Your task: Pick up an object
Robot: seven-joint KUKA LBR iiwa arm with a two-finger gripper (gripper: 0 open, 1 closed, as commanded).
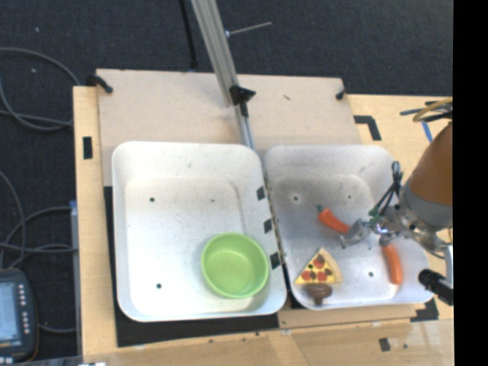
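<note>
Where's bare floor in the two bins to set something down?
Most of the left bin is bare, above and left of the green bowl. The right bin is bare along its top; its lower half is crowded by two carrots, pizza slice and claw.

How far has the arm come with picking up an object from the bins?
Done: the gripper has reached into the right bin, low beside the orange carrot. In hand: nothing is visibly lifted; the carrot, a second carrot and the pizza slice lie on the bin floor, and the green bowl sits in the left bin. Left: grasping and lifting.
</note>
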